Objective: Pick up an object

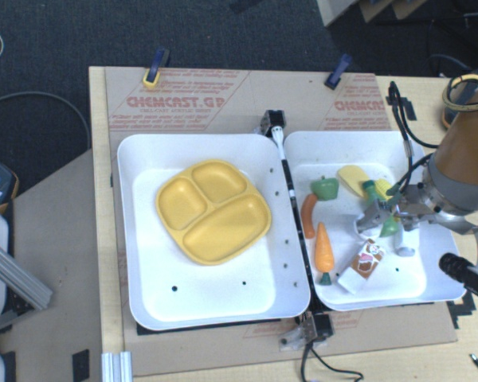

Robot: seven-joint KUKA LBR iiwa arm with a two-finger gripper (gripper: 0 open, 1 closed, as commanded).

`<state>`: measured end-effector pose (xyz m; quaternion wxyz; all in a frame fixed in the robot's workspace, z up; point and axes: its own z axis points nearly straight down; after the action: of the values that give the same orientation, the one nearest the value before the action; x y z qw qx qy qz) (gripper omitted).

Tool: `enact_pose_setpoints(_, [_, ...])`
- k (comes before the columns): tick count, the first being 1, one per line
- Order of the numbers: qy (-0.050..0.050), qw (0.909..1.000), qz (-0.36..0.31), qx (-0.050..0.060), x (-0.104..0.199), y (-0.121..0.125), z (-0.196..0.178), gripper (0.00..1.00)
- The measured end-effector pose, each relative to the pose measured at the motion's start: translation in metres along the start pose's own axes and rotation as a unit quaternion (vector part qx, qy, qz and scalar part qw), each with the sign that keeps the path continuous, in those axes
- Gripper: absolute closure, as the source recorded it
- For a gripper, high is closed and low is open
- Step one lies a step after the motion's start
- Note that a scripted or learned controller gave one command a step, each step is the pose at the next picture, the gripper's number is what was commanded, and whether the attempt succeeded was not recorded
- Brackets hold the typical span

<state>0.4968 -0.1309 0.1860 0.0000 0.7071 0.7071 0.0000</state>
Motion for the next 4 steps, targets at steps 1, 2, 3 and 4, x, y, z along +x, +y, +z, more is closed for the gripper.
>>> enact_pose_setpoints(1, [-0.001,1.0000,0.000,-0.002,0.000,0.001,-0.011,1.00])
enact_pose_setpoints(2, [0.002,1.0000,-0.004,0.003,0.084,-0.019,0.002,1.00])
enact_pose_setpoints(3, [0.002,1.0000,-0.006,-0.006,0.164,-0.016,-0.099,1.00])
enact_pose_setpoints(4, [0.003,1.0000,-0.005,-0.007,0.232,-0.017,-0.207,1.00])
